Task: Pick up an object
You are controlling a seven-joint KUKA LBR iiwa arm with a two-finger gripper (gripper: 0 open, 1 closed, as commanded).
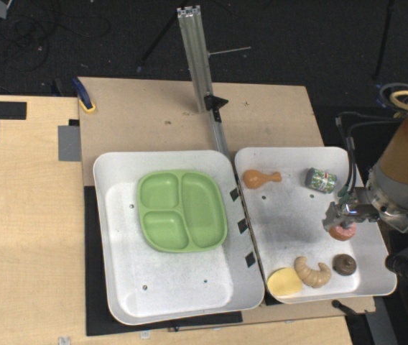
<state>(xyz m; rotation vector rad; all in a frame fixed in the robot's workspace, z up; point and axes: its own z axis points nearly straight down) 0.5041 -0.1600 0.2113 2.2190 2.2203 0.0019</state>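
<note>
A grey robot arm reaches into the right bin (290, 157), its jaws (342, 220) low over a pink doughnut (343, 231), seemingly lined up for a grasp. Whether the jaws are wide or closed cannot be told. A green divided plate (182, 210) sits in the left bin (118, 264).

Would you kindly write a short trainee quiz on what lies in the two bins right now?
1. True or false: the green tray lies in the left bin.
2. Which item lies nearest the pincer? A) pink item B) green can C) yellow item
3. Fill in: the brown donut lies in the ____ bin.

Key: 1 true; 2 A; 3 right.
</note>
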